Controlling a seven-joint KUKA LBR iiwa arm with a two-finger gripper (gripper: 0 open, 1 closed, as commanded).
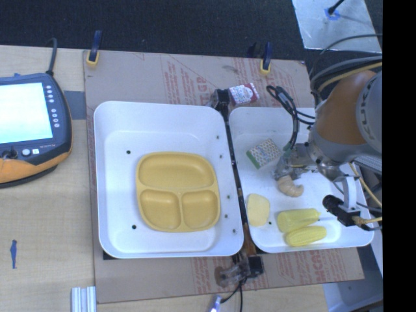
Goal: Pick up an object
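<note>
Several small objects lie in the right bin [260,246], and the gripper [289,173] hangs low over one of them: a pale, curved cashew-shaped piece [290,188] just below its tip. Whether anything sits between the gripper's tips, or how they stand, I cannot tell; the wrist hides them. Near that piece lie a patterned green-and-white block [263,153] to the upper left, a pale yellow slice [258,209] by the bin's left wall, and two yellow corn-like pieces [299,219] [305,236] touching each other along the front.

Judging from here, the curved piece could roll or squirt sideways under a pinch, since its rounded shape gives little flat to grip. A descent slightly off centre might only nudge it toward the corn. The loose black cable [286,104] looping beside the arm [344,112] could also snag.

Beside it, the left bin [110,174] holds a yellow divided plate [177,190]. Both bins rest on a cardboard sheet [162,77] clamped to a wooden bench [39,239]. A teach pendant [29,125] lies at the far left, and dark floor runs behind.
</note>
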